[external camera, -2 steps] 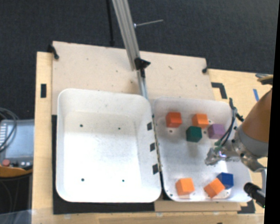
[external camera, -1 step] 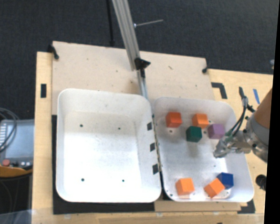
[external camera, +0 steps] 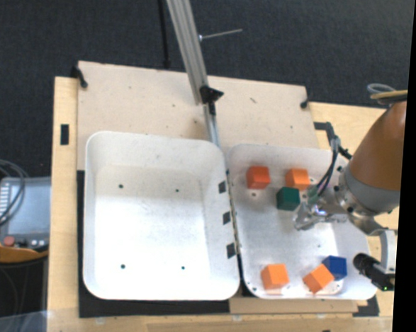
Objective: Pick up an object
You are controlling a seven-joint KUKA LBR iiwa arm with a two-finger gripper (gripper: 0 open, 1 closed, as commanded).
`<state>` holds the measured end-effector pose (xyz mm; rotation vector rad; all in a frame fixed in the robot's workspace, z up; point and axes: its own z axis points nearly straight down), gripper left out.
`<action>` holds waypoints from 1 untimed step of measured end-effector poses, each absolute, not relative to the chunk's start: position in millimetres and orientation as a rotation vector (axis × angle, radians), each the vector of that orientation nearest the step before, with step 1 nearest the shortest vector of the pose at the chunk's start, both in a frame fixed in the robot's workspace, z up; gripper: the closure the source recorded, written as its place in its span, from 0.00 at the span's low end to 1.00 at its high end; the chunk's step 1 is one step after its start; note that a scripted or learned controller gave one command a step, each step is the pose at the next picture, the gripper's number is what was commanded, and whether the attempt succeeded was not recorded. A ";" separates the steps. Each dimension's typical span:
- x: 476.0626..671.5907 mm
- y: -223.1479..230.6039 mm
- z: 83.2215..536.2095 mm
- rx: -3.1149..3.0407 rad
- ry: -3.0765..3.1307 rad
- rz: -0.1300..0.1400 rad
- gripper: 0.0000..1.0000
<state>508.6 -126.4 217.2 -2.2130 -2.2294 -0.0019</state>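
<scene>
Arm (external camera: 380, 163) sits nearest the lens, grey w/ orange band, coming in from the right over the right bin (external camera: 295, 292). Pincer (external camera: 308, 217) hangs at its tip, low over the bin floor, roughly mid-bin; can't tell from this angle if it's spread or pressed together, and nothing is seen pinched in it.

Closest to the pincer: green cube (external camera: 287, 198), just up-left of it, close beside, contact unclear. Orange cube (external camera: 298, 178) just above the pincer, next to the green one. Another orange cube (external camera: 258, 177) further left of that, near the bin's top-left part.

Below the pincer, well apart: orange cube (external camera: 275, 276) down-left, orange cube (external camera: 319, 279) down-right near the bottom wall, blue cube (external camera: 335, 266) touching or just beside that last one on its right.

Far left of the pincer: left bin (external camera: 95, 210), edge to edge w/ the right bin. Both rest on the desk (external camera: 142, 97). Metal rail (external camera: 188, 43) slants up-left of the pincer, ending at the gap between bins.
</scene>
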 end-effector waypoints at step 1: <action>517.4 -79.9 216.8 -2.211 -2.230 -0.003 1.00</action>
